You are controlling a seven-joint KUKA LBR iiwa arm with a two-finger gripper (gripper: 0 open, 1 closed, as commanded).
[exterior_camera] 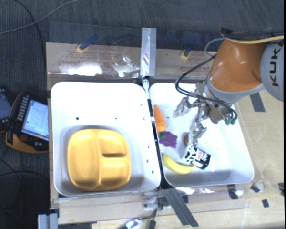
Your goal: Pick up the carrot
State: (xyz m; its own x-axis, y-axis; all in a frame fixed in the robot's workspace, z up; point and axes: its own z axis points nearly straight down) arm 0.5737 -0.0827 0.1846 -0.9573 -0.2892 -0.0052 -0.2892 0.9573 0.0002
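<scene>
Bins side by side: the left white plastic bin point(86, 97) holds a yellow divided tray point(99, 158). The right white bin point(238, 147) holds the small orange carrot point(159, 119) by its left wall, a purple toy point(168, 139), a yellow banana point(176, 165) and a black-and-white packet point(197, 156). The metal two-finger tool point(196, 135) hangs above the bin's middle, fingers narrow, holding nothing.

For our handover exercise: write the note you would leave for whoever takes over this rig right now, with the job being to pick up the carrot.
Gripper: low in the right bin, near its middle; nothing seen between its fingers. Whether it is open or shut cannot be told.
Carrot: lying by the right bin's left wall, apart from the gripper, with a purple item just below it.
Also in that bin: banana and a black-and-white item near the front.
Left bin: holds a yellow tray.
Done: nothing yet; carrot not grasped.
Left: move to the carrot, grasp, lift.
</scene>
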